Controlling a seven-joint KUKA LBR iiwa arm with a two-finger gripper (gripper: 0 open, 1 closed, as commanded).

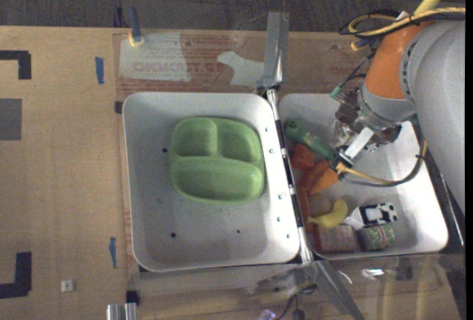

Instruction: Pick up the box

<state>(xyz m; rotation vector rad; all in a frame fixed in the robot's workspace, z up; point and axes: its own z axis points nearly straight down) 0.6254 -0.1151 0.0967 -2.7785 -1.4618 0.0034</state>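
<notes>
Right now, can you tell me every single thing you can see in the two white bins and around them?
left bin: 1, white, left half of the bench
divided tray: 1, green, upside down in the left bin
right bin: 1, white, beside the left bin
green toy: 1, green, upper left of the right bin
orange toys: a small pile, orange and red, left side of the right bin
banana: 1, yellow, lower part of the right bin
box: 1, white with black marks, right of the banana
can: 1, greenish, just below the box
arm: 1, grey with orange band, over the right bin
pincer: 1, over the orange toys
</notes>
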